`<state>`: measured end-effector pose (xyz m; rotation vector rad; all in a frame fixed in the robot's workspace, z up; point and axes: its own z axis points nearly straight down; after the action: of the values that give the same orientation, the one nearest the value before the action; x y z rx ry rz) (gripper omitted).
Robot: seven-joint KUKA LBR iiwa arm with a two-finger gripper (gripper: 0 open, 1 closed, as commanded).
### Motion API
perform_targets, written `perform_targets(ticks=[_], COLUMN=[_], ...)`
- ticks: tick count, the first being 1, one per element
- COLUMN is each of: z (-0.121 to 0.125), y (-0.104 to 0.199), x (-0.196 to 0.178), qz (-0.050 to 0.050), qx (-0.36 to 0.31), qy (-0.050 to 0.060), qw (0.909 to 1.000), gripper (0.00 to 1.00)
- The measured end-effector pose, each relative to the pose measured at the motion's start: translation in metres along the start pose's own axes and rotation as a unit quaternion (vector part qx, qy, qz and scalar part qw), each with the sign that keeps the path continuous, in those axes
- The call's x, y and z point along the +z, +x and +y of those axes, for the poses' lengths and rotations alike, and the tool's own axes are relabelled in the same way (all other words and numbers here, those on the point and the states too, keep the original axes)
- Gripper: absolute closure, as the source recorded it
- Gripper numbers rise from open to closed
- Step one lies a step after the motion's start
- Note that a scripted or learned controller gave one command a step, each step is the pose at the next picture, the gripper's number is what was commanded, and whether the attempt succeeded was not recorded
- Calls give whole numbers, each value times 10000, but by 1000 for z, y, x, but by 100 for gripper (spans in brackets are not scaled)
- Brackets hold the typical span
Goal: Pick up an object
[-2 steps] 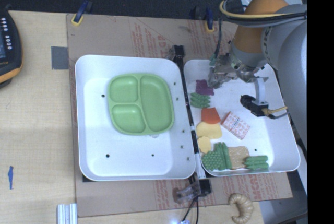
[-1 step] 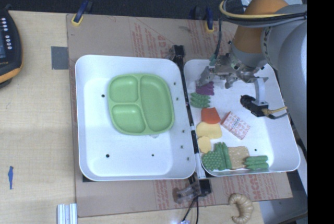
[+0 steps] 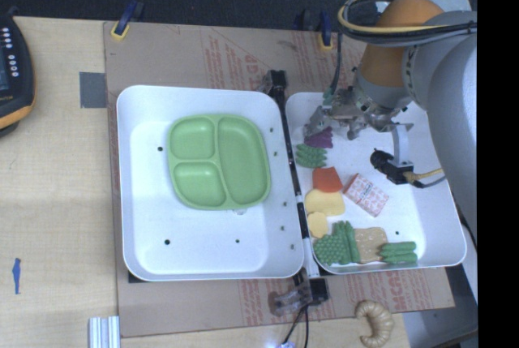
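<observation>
My gripper is low over the far left corner of the right bin, under the arm's orange band. A purple toy lies just in front of it and looks to be touching it. A green leafy toy is next to that. Further forward lie a red-orange piece, yellow pieces, a pink-and-white packet, green beans and a tan cracker. Nothing is visibly held.
The left bin holds a light green divided plate. A black cable end hangs from the arm over the right bin. A tan croissant toy lies on the bench in front of the bins. A black pendant sits far left.
</observation>
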<state>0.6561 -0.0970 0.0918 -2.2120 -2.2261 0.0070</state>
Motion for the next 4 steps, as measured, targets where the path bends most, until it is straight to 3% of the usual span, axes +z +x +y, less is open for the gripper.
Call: perform_targets(ticks=[1, 2, 3, 4], z=[0, 0, 0, 0], y=[0, 0, 5, 3], x=[-12, -11, 0, -12], qz=[-1, -1, 1, 0], qx=[-13, -15, 1, -8], qy=[3, 7, 1, 3], qw=[10000, 10000, 10000, 10000], gripper=[100, 0, 0, 100])
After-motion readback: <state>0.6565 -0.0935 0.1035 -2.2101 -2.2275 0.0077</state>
